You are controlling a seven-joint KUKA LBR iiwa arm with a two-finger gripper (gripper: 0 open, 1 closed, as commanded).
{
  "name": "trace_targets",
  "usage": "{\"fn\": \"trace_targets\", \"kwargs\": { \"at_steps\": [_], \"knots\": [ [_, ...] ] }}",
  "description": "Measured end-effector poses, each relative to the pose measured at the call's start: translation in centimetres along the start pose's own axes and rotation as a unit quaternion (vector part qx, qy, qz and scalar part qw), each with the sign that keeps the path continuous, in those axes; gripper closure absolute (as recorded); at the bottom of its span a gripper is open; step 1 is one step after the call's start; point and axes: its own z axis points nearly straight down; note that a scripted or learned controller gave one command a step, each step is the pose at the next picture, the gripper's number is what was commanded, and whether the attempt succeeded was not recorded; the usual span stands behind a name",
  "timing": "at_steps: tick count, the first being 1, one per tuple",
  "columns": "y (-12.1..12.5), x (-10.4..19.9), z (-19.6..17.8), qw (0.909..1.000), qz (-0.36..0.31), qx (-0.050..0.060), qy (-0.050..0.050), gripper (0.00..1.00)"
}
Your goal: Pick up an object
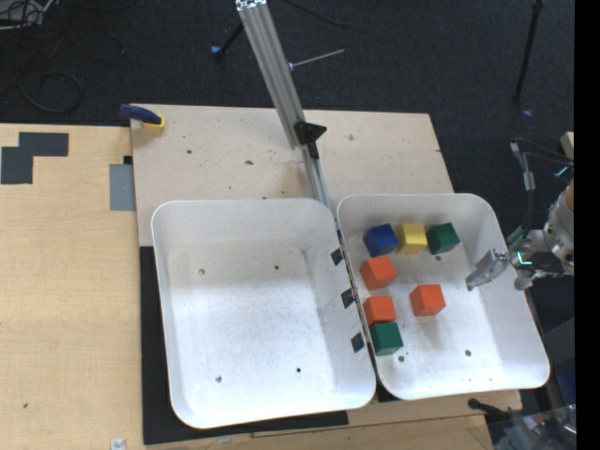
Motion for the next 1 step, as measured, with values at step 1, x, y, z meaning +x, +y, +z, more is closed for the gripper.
{"fn": "trace_targets", "kwargs": {
  "at_steps": [1],
  "knots": [
    [0.06, -0.06, -0.19, 1.0, 0.001, -0.002, -0.001, 0.0]
  ]
}}
